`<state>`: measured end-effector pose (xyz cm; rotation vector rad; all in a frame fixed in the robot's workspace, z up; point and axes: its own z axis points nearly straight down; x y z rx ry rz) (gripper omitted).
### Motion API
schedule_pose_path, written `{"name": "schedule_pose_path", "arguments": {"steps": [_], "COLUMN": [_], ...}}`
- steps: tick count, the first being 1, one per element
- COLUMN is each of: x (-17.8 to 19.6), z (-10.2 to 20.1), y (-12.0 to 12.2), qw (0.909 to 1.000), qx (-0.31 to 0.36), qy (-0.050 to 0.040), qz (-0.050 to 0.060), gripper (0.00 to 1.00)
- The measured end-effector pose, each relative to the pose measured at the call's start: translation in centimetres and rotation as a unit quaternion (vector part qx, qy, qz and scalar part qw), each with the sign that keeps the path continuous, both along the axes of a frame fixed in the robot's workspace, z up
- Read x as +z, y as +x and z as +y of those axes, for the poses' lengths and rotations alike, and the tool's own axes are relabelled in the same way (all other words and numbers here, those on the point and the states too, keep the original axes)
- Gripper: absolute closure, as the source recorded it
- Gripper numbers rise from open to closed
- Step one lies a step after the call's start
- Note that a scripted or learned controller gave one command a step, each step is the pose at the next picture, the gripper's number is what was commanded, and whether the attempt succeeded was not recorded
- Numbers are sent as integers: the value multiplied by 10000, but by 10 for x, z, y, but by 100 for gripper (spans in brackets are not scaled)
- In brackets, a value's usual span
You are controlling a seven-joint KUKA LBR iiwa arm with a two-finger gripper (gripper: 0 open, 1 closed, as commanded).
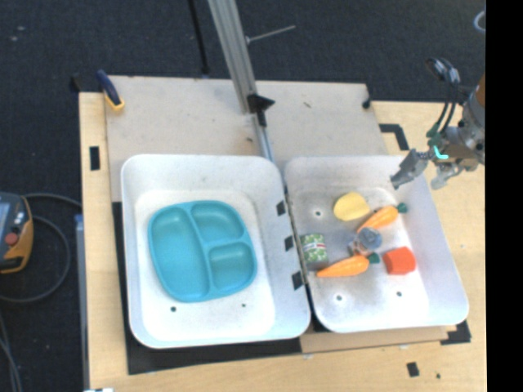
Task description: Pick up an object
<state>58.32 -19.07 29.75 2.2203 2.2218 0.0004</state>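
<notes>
- End effector (426,170) hovers over the right bin's (441,300) far corner, fingers apart, holding nothing.
- Approach stage, I'd say; next it must descend onto the nearest toy carrot (382,217).

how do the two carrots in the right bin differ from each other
The upper carrot is shorter and tilts up to the right, its green end near the bin wall. The lower carrot looks longer and lies almost flat, its green end beside the red block. The upper one sits next to the yellow piece; the lower one's tip is by the green packet. Both are orange with green tops, in the right bin.
</notes>
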Motion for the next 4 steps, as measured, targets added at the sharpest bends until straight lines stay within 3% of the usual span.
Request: {"name": "schedule_pose_path", "arguments": {"steps": [1, 4], "x": [1, -146], "z": [0, -2], "y": [0, 10], "qw": [10000, 10000], "qx": [1, -22], "qy": [-2, -9], "qz": [-7, 19], "gripper": [0, 0]}}
